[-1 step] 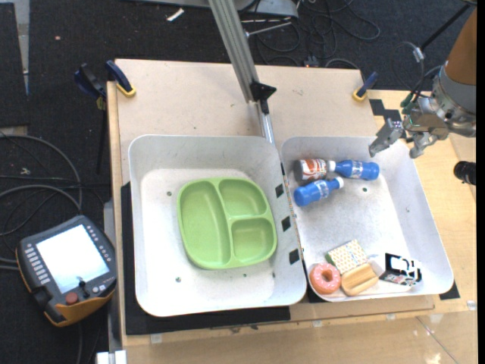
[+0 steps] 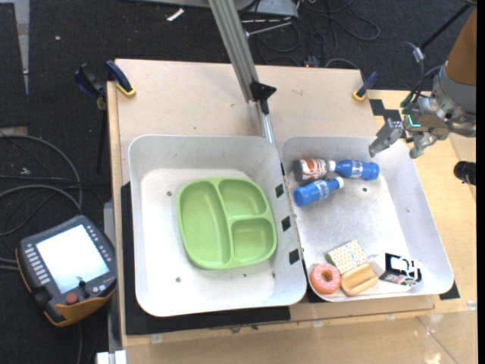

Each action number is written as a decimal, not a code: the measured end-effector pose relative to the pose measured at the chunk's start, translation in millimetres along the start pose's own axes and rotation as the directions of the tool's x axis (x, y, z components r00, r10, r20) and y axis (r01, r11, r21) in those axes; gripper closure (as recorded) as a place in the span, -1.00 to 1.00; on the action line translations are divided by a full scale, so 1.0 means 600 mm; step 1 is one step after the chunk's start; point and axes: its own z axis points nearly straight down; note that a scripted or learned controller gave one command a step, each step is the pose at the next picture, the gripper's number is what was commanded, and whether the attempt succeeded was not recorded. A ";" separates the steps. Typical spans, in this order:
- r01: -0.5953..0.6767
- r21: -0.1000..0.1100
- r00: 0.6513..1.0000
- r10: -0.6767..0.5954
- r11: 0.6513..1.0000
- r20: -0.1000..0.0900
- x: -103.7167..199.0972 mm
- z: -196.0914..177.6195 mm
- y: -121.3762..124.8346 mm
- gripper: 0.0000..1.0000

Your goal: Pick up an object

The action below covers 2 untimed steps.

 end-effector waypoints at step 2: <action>0.000 0.004 1.000 0.000 1.000 -0.001 0.019 0.149 -0.001 -1.00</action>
